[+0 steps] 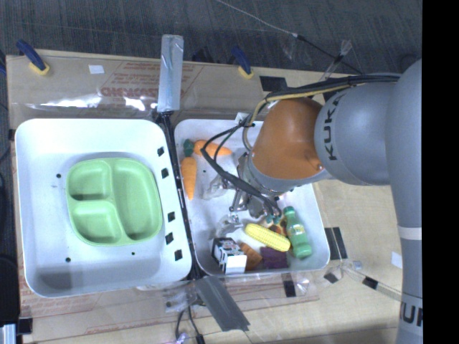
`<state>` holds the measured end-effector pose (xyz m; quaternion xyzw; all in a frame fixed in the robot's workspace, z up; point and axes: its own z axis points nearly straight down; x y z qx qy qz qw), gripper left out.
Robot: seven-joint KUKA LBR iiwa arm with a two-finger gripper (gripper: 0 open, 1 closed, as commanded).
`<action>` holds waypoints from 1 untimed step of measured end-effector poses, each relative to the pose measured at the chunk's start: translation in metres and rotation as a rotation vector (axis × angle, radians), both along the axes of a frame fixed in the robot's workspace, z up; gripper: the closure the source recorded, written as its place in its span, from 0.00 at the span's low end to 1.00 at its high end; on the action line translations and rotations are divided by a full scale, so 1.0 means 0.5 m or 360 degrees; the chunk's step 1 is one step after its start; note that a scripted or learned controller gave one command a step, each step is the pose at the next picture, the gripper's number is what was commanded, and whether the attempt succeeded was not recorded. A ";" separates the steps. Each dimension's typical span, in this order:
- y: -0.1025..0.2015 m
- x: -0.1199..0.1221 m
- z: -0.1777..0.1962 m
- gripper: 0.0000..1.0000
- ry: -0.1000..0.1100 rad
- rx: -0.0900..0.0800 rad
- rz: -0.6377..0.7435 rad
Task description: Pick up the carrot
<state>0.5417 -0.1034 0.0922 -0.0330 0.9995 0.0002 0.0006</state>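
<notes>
The grey KUKA arm (373, 135) reached in from the right, its orange band (287, 140) hanging over the middle of the right bin (319, 224). The gripper (247, 205) sat below that band, low over the bin's centre, amid metal linkage and black cables; whether it was wide or narrow could not be told, and nothing showed between its tips.

The carrot (188, 175) lay along the right bin's left wall, toward the far left corner, running lengthwise with its green top (188, 147) pointing at the far edge. It lay apart from the gripper. A second orange piece (217, 151) lay just beside it, against the far wall, partly hidden by the arm.

Near the bin's front edge lay a yellow corn cob (267, 236), a green bottle (296, 236) by the right wall, a small black-and-white carton (228, 254) and something dark purple (272, 259) beside it.

The left bin (36, 192) held a green divided plate (113, 201) at its centre. Both bins stood side by side on the brown bench (358, 292).
</notes>
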 end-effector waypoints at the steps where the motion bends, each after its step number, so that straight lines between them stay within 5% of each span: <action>1: -0.108 -0.064 0.145 0.00 -0.0006 -0.0005 0.0413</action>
